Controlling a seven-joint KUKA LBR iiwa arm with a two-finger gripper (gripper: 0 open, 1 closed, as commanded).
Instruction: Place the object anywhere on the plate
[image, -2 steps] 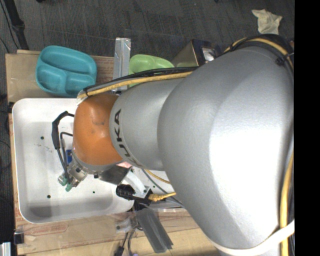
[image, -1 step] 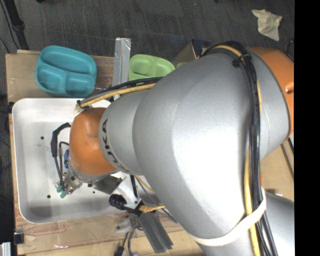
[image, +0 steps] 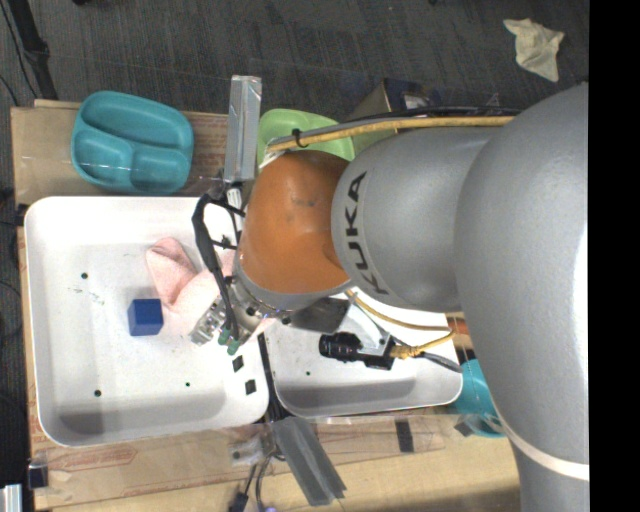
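with the tool (image: 212, 325) low over the pink cloth (image: 172, 268) beside the blue cube (image: 145, 316), whether it is open or closed i cannot tell, so centre it squarely over one object before closing.

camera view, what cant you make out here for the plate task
- Plate: none recognisable in the camera view; the arm covers most of the right bin.
- Claw: small and partly under the wrist, so open or shut is unclear.
- Pink cloth: its right side is hidden by the arm.
- Green object: mostly hidden behind the arm.
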